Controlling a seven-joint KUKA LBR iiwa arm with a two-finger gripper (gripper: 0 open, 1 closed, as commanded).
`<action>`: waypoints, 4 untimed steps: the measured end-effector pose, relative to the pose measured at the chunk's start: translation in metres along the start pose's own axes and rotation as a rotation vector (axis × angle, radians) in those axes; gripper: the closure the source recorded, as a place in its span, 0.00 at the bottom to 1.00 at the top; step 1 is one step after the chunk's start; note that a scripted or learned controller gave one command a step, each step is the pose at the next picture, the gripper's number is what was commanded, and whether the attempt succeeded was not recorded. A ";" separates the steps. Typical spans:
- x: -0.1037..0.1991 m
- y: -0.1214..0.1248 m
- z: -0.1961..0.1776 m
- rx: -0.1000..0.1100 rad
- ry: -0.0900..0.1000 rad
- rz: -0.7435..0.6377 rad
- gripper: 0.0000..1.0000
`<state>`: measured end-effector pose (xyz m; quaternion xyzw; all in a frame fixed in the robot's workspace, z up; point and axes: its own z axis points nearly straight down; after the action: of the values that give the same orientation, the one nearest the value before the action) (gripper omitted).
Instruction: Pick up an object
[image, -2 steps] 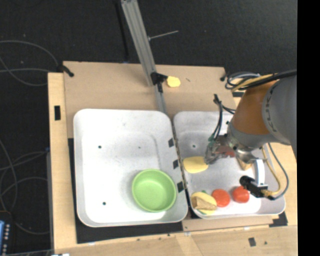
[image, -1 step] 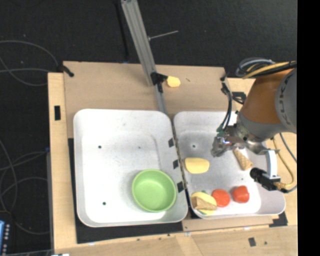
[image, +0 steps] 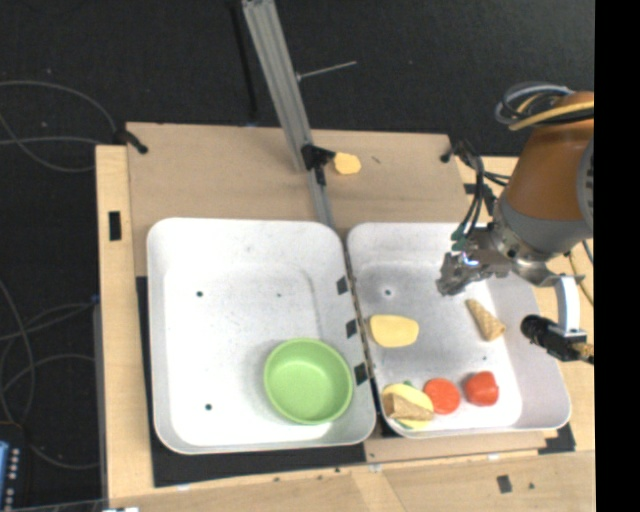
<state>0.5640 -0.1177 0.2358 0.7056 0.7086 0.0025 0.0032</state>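
Starting at the frame's lower edge, the right bin (image: 540, 410) holds a yellow-and-tan piece (image: 409, 405), a red-orange ball (image: 441, 394) and a red block (image: 482, 388) close together near its front wall; they look like light, smooth plastic toys, likely slippery and crowded for a pinch. The green bowl (image: 308, 380) sits in the left bin (image: 200, 270). Farther up, the yellow piece (image: 393, 330) lies alone, probably the easiest take across its short sides. The tan wedge (image: 486, 320) lies just beside the end effector (image: 455, 275), whose state cannot be told. Beyond, a small yellow item (image: 347, 164) rests on the counter (image: 210, 170).
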 end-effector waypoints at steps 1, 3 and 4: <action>0.000 0.001 -0.014 0.004 0.001 -0.001 1.00; 0.102 -0.024 -0.002 0.008 0.001 -0.001 1.00; 0.146 -0.031 -0.009 0.007 0.004 -0.004 1.00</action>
<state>0.5324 0.0277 0.2444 0.7042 0.7100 0.0011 -0.0007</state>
